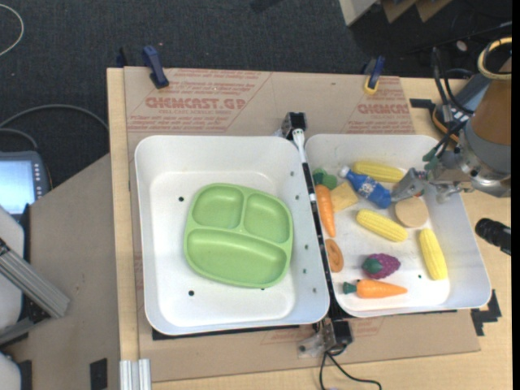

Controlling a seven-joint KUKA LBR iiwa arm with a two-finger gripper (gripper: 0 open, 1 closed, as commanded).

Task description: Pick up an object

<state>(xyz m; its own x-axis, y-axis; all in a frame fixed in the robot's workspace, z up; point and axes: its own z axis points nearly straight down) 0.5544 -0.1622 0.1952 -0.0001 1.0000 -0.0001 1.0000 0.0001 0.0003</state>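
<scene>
Yellow plastic corn cobs lie scattered through the right bin (475,275), among a blue bottle (370,188), two carrots, a purple grape cluster (380,263) and a tan round disc (411,214); the left bin (150,218) carries a green divided plate (239,235). The arm comes in from the right, and its hand (424,182) hangs low over the upper part of the right bin, just above the disc and just right of the bottle. Grey fingers point down and leftward with a gap seeming to show between them, and nothing sits in that gap, so the hand looks parted and empty. No single target is named; the nearest candidates are the disc, directly below the fingertips, and the bottle beside them. One corn cob (382,225) lies a little further down-left, its long axis running diagonally from upper left to lower right; another cob (433,254) lies near the right wall, nearly upright in the view. For a cob, I judge the fingers should close across the short width, not along the length.
</scene>
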